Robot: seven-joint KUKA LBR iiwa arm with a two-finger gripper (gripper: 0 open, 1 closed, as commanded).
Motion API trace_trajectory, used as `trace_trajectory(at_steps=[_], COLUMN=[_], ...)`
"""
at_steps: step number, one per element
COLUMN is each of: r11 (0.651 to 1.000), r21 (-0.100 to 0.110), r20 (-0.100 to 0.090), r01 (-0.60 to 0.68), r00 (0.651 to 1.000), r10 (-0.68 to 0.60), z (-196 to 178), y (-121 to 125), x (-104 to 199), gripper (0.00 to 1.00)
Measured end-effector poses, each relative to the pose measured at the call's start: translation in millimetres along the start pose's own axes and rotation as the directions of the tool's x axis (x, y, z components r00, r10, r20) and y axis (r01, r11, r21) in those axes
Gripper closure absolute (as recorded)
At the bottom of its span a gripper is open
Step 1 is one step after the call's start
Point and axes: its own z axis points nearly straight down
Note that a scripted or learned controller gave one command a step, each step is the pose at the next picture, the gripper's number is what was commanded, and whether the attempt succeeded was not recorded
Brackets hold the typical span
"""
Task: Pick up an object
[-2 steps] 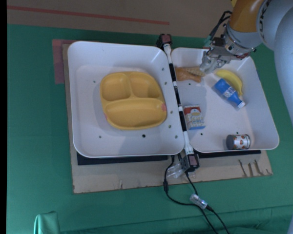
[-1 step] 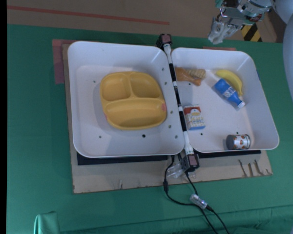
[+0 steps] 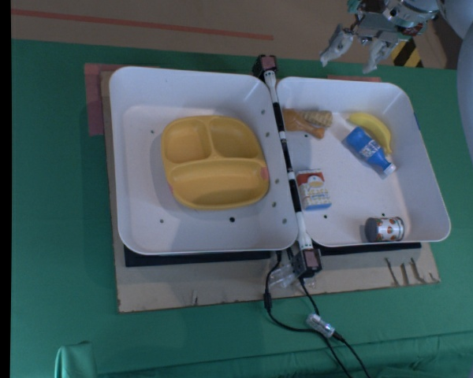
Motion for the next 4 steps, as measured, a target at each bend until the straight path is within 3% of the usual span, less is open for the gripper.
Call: trace_trajectory(at_steps=[1,2,3,4], r11=[1.0,1.0,1.0,1.0], r21=[0.006,0.016,0.0,0.0], r20=[0.002,0.001,0.003,0.003], r01=[0.0,0.002,-0.002,-0.001], r00=[1.0,1.0,1.0,1.0], r10=[0.0,-0.002,0.002,0.001], z=[48,124,143,143], y=[-1,-5,-52,-51], x=[-4,-13,-38,-38], gripper=[0.0,0.0,0.0,0.0])
